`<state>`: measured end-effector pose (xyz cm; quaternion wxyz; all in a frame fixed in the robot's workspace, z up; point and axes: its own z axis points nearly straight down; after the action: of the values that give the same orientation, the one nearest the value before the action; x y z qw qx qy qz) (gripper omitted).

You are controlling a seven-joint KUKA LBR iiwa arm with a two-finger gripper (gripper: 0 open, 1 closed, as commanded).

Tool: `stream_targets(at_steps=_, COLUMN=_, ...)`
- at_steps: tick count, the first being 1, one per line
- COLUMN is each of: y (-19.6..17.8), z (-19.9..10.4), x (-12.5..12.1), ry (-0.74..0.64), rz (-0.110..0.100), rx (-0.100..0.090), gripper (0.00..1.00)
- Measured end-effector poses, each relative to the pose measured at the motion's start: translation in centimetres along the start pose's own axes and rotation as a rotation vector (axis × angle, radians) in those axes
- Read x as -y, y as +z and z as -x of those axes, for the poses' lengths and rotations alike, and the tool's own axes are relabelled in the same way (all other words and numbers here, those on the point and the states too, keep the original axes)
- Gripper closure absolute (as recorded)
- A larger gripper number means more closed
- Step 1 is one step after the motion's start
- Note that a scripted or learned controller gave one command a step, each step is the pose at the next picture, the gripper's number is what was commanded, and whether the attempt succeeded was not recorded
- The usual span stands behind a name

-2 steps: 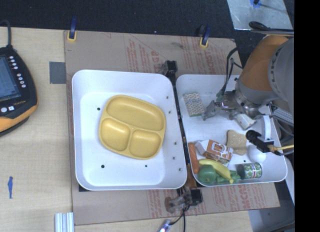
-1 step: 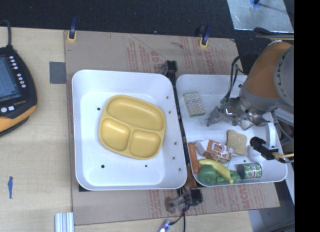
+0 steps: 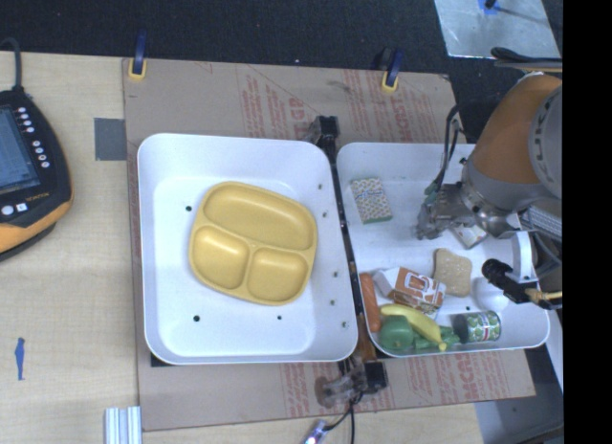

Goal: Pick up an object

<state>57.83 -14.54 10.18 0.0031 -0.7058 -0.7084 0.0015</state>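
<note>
A: The jaws (image 3: 435,214) sit low in the right bin (image 3: 402,160); spread or pressed together, I cannot tell.

B: Approach step, probably. Beige block (image 3: 452,271) lies just beside them; next, centre over it and descend.

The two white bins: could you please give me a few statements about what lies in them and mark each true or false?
1. The yellow divided tray lies in the left bin. True.
2. The banana lies in the left bin. False: it lies in the right bin, near its front edge.
3. The claw is over the right bin. True.
4. The green can stands upright. False: it lies on its side.
5. The patterned sponge touches the tray. False: they are in separate bins.
</note>
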Motion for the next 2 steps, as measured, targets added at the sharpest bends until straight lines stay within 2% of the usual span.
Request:
stream_targets(at_steps=1, y=0.0, z=0.0, x=0.0, ry=0.000, rz=0.000, rx=0.000, gripper=0.00)
stream_targets(at_steps=2, y=0.9, z=-4.1, x=5.5, ry=-0.001, rz=0.006, rx=0.004, gripper=0.00)
